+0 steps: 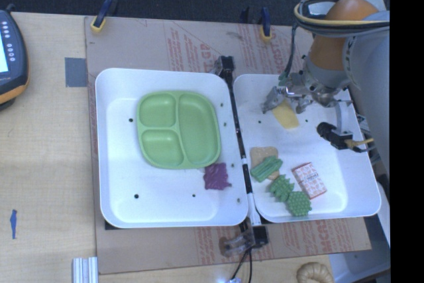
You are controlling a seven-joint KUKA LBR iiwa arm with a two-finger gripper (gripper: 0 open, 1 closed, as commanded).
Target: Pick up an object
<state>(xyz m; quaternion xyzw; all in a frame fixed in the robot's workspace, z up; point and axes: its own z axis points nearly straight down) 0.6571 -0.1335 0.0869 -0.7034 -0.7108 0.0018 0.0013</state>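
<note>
- Yellow wedge (287, 116): pale yellow block, likely a toy cheese piece, lying in the upper part of the right bin (371, 203), just below the gripper (286, 101). Judged light and stiff, possibly smooth-faced; the 2 broad flat sides look like the best place to pinch, across the narrow width.
- Gripper: metal fingers directly over the wedge's upper edge, touching or nearly so. Whether the fingers are apart or together cannot be told from this angle, and no object is seen between them.
- Arm (344, 23): grey with an orange band, reaching in over the right bin's far corner.
- Neighbours in the right bin: tan cracker (262, 154), green toy vegetables (281, 185) and a red-and-white packet (309, 180), all toward the near side, well apart from the wedge.
- Open room: bare white floor lies left and near side of the wedge; the bin's far wall is near, so a lift straight up looks safest.
- Left bin (109, 142): holds a green 3-compartment plate (179, 129) and a purple toy (216, 176) just beside its near corner.
- Divider: the 2 bins' rims meet left of the wedge.
</note>
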